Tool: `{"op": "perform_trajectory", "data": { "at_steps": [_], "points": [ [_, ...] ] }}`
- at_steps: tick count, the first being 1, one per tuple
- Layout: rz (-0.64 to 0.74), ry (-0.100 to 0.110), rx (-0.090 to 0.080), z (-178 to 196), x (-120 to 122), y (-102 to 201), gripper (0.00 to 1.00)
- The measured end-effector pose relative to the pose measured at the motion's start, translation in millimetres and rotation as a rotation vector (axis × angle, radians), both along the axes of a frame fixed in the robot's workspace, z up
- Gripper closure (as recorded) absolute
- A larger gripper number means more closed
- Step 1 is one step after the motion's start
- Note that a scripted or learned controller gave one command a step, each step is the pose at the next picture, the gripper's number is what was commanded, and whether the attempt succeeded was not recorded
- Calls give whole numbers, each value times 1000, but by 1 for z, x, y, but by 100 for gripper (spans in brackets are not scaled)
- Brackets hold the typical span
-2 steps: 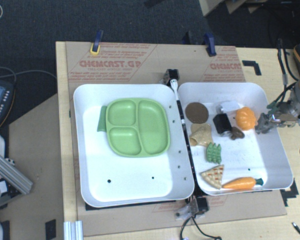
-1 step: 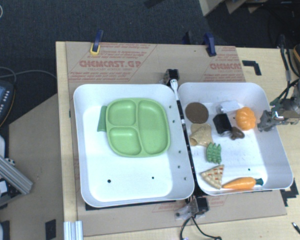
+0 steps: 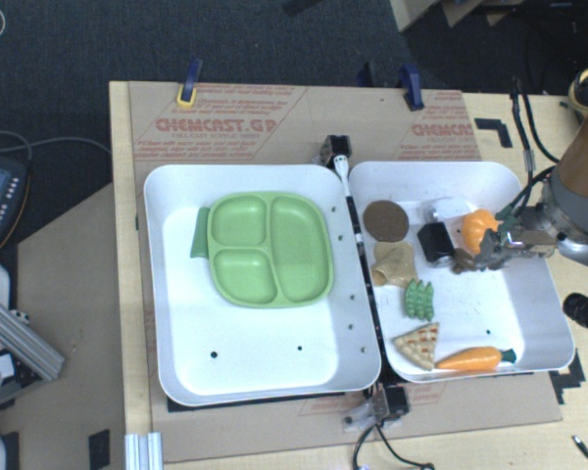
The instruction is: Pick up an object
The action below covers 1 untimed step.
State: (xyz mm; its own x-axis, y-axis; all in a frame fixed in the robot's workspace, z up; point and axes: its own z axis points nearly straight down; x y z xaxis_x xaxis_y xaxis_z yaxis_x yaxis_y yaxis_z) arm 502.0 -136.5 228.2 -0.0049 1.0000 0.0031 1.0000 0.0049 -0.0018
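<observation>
My gripper [image 3: 492, 250] hangs low over the right bin [image 3: 529, 306], near its right side, at the end of the grey arm reaching in from the right. An orange round toy [image 3: 476, 228] lies just up and left of the gripper, touching or nearly touching it. Left of that sits a black block [image 3: 434, 241], with a white piece [image 3: 449, 210] behind it. Further left are a brown disc [image 3: 385, 220] and a tan lump [image 3: 395, 263]. A green spiky toy [image 3: 419, 300], a pizza slice [image 3: 418, 344] and a carrot [image 3: 470, 359] lie toward the bin's front.
The left bin [image 3: 176, 341] holds a green divided plate [image 3: 270, 248] over a darker green piece at its left edge. A raised divider runs between the bins. Bare white floor lies at the right bin's front right, below the gripper.
</observation>
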Motion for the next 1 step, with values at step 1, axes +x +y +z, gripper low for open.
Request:
{"op": "perform_trajectory", "data": {
  "at_steps": [1],
  "points": [
    [0,1,0,-10,-10,56,100]
  ]
}}
